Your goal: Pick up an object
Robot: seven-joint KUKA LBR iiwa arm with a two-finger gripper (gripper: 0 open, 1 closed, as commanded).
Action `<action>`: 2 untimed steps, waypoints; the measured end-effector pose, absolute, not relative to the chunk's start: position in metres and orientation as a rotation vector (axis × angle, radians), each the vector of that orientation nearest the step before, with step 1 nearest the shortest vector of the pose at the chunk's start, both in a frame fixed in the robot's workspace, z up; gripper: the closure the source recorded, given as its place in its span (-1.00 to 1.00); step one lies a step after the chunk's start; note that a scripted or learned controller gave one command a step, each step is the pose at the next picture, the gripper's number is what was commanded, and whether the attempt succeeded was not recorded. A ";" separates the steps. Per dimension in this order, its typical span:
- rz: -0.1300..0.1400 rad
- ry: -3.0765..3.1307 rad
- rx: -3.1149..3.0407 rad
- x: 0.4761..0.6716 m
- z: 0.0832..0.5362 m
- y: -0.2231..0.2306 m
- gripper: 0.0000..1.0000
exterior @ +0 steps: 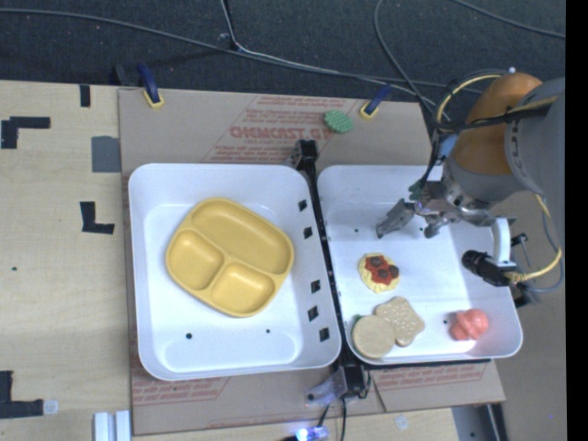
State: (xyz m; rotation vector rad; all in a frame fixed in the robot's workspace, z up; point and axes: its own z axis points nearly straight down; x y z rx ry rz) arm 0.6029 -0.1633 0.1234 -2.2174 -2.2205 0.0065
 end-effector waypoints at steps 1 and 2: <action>0.003 -2.225 -2.220 0.603 0.083 -0.163 -1.00; 0.001 -2.227 -2.222 0.604 0.096 -0.163 1.00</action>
